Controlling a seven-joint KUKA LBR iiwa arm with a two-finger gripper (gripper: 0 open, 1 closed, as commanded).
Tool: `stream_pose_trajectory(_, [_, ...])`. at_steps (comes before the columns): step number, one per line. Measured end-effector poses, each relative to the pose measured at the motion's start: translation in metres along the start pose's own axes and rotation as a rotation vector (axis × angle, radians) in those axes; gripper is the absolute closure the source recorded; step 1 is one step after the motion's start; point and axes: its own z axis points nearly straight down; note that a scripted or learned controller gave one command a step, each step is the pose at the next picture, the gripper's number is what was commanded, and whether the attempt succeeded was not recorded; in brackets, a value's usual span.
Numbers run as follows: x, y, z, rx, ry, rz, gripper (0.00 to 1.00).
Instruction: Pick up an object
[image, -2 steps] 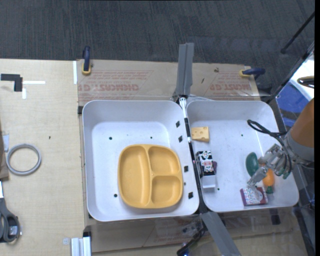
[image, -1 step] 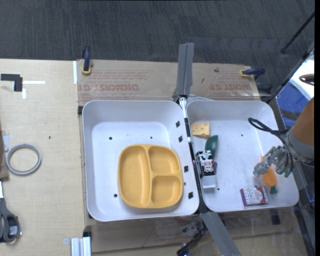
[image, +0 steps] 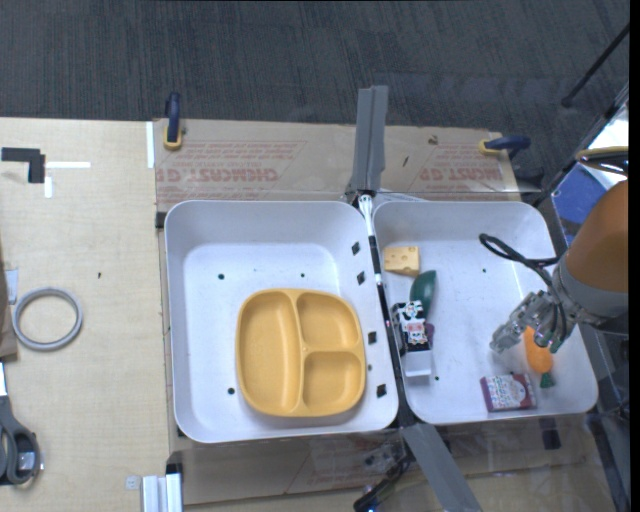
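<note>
My gripper (image: 533, 333) hangs low over the right side of the right bin (image: 470, 405), at the end of the grey arm with its orange band. A small orange toy carrot (image: 539, 356) with a dark tip lies right at the gripper's lower end, touching or just under it. A maroon packet (image: 508, 392) sits just in front of it. Along the bin's left wall are a yellow cheese wedge (image: 403, 260), a green piece (image: 425, 287), a small cow-print carton (image: 413, 326) and a pale block (image: 417, 363).
The left bin (image: 200, 250) holds a yellow divided plate (image: 300, 352). A black cable (image: 512, 254) loops over the right bin's back. A grey tape ring (image: 45, 318) and scissors (image: 15, 455) lie on the wooden bench at far left.
</note>
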Motion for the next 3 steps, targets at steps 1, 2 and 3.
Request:
stream_pose_trajectory(1, [0.013,0.077,0.008,0.001,-0.001,0.475,1.0])
stream_pose_trajectory(2, [0.036,0.022,0.008,0.002,0.001,0.454,1.0])
stream_pose_trajectory(3, [0.036,0.022,0.008,0.002,0.001,0.454,0.0])
